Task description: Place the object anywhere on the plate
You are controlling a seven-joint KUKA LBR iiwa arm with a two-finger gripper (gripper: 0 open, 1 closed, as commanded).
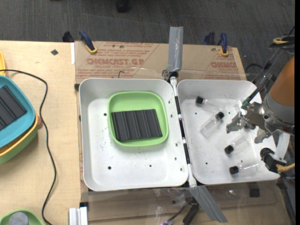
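Several small clear vials with black caps lie scattered on the floor of the right bin (pixel 206 168), and the gripper (pixel 247 122) hangs low over that bin's right half, its metal fingers pointing toward the bin's middle. How far the fingers stand apart cannot be told from this slant, and nothing shows clearly between them. The nearest vial (pixel 212 121) lies just to the left of the fingertips, tilted, with its black cap at the upper right end close to the jaws. Another capped vial (pixel 234 146) lies just below the fingertips, and a third vial (pixel 243 166) rests further below them, near the bin's front edge. A loose black cap (pixel 199 100) sits up and to the left of the jaws, near the bin's back wall. Whether any vial touches the fingers cannot be told. Well away to the left of the jaws, across the divide between the bins, the green plate (pixel 161 108) sits in the left bin (pixel 93 149), with a dark ribbed insert (pixel 137 124) lying flat on it.
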